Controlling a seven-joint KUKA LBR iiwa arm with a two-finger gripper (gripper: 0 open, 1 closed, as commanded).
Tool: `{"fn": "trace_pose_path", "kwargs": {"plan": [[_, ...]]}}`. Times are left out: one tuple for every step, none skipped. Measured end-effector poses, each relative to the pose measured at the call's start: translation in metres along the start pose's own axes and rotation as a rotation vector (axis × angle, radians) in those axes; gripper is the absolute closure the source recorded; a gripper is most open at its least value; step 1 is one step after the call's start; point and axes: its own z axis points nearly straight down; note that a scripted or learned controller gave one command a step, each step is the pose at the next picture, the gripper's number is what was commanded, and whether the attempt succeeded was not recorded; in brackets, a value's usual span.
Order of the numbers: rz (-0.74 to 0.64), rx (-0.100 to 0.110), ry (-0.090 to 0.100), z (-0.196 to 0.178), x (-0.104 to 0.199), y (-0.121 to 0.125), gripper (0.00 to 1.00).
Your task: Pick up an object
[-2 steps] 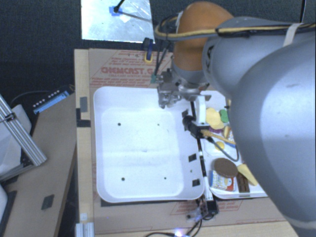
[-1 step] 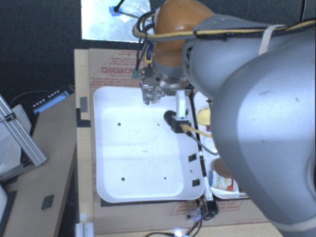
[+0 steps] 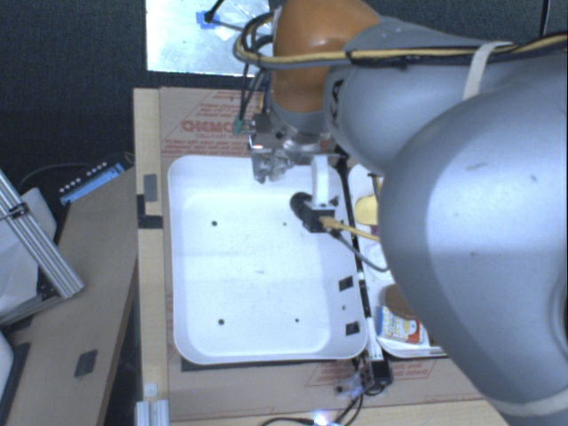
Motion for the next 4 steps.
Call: {"fn": "trace_pose_path", "kwargs": {"plan": [[-0.001,0.002,0.001,0.031,0.039,0.025,1.0],[0.008,-0.013,0.0,-0.101,-0.031,0.027,1.0],[-0.002,0.01,0.0,-0.011,0.015,-0.004,1.0],[-0.002,0.001,0.001,0.027,0.058,0.026,1.0]]}}
